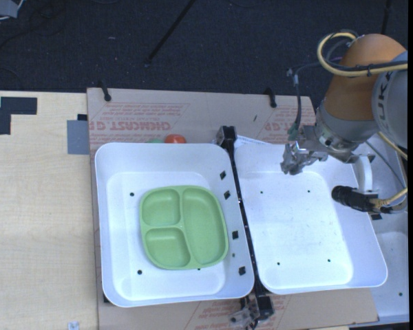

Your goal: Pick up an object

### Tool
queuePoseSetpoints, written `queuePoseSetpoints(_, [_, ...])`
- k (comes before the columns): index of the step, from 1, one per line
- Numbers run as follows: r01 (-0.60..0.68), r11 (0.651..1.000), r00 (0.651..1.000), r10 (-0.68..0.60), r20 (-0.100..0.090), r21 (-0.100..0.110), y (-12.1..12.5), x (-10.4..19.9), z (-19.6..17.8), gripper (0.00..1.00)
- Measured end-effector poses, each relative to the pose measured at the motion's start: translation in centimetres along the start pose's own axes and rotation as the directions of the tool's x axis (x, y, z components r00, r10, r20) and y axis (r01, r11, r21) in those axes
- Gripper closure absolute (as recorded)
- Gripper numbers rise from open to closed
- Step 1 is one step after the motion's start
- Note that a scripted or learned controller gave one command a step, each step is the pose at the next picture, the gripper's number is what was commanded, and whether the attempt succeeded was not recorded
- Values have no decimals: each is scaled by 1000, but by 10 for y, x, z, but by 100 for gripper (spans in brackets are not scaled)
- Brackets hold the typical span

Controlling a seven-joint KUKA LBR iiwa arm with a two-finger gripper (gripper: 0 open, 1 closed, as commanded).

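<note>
Target for me: green divided plate (184,227), lying flat mid-floor of the left bin (117,167), three compartments up, nothing on it. Flat and low, so prob. only the rim gives a grip.

My gripper (294,162) hangs over the far edge of the right bin (310,253), well apart from the plate, divider between us. Can't tell if my fingers are apart or together; too small and dark.

Small orange-red thing (175,139) sits just behind the left bin's back rim.

Cardboard (138,119) under the bins carries red print, upside down, not legible w/ certainty.
</note>
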State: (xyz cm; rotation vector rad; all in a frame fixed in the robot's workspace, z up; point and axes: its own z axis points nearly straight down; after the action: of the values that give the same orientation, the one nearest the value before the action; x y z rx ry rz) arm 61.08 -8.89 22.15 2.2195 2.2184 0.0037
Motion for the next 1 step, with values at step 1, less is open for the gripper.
queuePoseSetpoints(1, [1,1000,1000,-1,0,1,-9,-3,-51,100])
